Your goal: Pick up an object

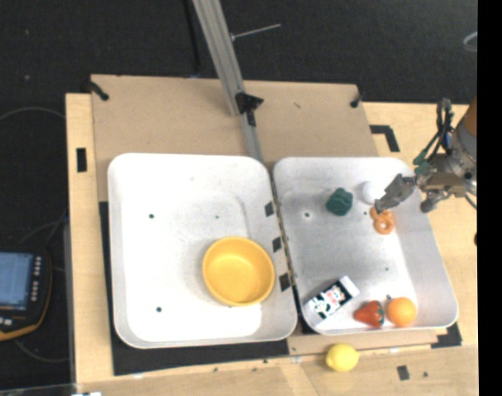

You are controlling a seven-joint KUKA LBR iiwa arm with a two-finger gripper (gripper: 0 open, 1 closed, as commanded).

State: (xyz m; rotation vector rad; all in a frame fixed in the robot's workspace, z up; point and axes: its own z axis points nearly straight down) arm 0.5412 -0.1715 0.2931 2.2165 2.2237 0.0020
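Clutter in the right bin [416, 246] was spread thin enough that a two-fingered tool could come down on almost any piece without knocking a neighbour. The claw [406, 190] hung over that bin's edge at about two o'clock of the bin, reaching in from three o'clock, and its two dark fingers stood apart, released, with nothing between them. The nearest candidate, by my judgement the thing being gone for, was the small orange ring [384, 222], lying flat just beside and at about seven o'clock of the fingertips, not touching them. A white ball [370, 191] sat close at nine o'clock of the claw, and a dark green block [340, 202] lay a little further along the same line. Down at the bin's five o'clock corner an orange fruit [402, 310] and a red strawberry [368, 313] rested against each other near the wall, where the sloped side probably let them roll together; a black-and-white carton [333, 297] lay tilted just at nine o'clock of them. The left bin [152, 196] held a yellow bowl [239, 270], upright, toward its five o'clock part. A yellow lemon [342, 357] sat outside both bins on the desk [317, 114], near the six o'clock edge. The ring's low, flat lie would likely make a clean pinch awkward.
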